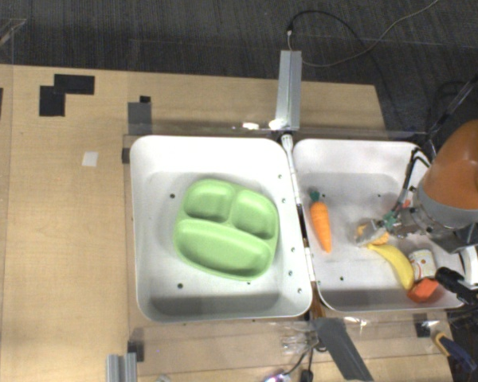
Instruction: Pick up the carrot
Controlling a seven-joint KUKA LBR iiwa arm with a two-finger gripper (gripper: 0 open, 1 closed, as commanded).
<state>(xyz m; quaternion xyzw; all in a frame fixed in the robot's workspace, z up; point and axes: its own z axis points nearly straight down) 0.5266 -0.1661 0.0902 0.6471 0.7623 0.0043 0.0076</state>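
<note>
The carrot (pixel 321 224), orange with a small green top, lies lengthwise in the right bin (pixel 346 161) near its left wall, green end pointing away from the front. My gripper (pixel 375 230) hangs low over the middle of the same bin, a short way to the carrot's right and apart from it. Just above the yellow banana (pixel 395 263), the gripper has nothing visibly in it. The grey wrist and its orange band (pixel 460 168) reach in from the right edge.
A green divided plate (pixel 226 229) fills the middle of the left bin (pixel 155 165). A red-orange round item (pixel 423 290) and a small white piece (pixel 422 258) sit in the right bin's front right corner beside the banana. A metal post (pixel 289 86) stands behind the bins.
</note>
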